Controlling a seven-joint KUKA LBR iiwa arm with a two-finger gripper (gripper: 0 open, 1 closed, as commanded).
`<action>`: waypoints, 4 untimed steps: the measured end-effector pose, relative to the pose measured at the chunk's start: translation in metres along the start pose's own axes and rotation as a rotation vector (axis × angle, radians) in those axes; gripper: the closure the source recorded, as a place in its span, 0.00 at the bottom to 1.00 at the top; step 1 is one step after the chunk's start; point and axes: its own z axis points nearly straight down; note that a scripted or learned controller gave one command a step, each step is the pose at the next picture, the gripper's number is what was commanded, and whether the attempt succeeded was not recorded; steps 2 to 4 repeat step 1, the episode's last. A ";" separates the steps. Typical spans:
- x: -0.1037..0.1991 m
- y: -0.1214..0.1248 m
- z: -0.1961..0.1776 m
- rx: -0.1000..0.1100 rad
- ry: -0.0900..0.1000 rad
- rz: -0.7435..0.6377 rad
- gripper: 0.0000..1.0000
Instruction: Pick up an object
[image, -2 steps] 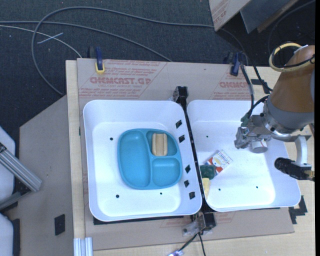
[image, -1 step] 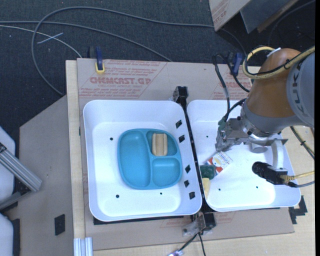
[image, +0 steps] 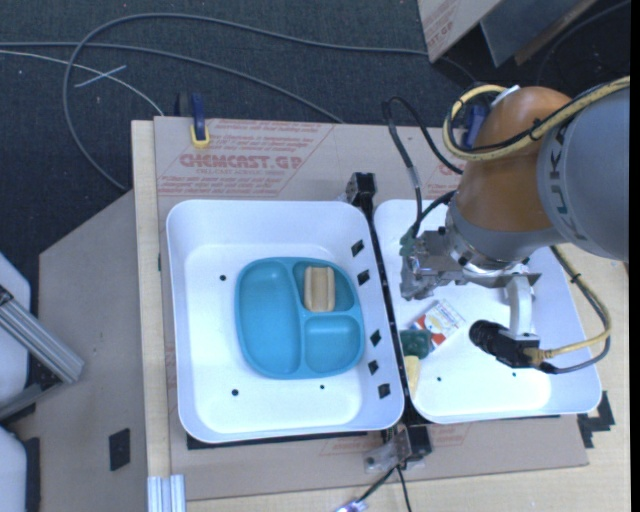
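- Well, on the surface (image: 250, 165) we see two white bins side by side: the left bin (image: 200, 340) and the right bin (image: 480, 395).
- The arm (image: 520, 170) reaches in from the right, and its gripper (image: 425, 278) hangs over the left part of the right bin, near the wall between the two bins.
- We cannot tell if the gripper is apart, together or clamped on something (the wrist hides much of it from above).
- A small packet (image: 440, 320), white with red and orange print, lies in the right bin, just below the gripper in the view.
- A dark green object (image: 414, 344) lies just beside the packet, close to the left wall of this bin.
- In the left bin lies a blue tray (image: 270, 325) with three compartments, and a tan block (image: 319, 288) rests in its upper right compartment.
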 end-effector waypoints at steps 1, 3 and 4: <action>0.052 -0.003 -0.011 0.001 0.000 0.000 1.00; 0.052 -0.003 -0.011 0.001 0.000 0.000 1.00; 0.052 -0.003 -0.011 0.001 0.000 0.000 1.00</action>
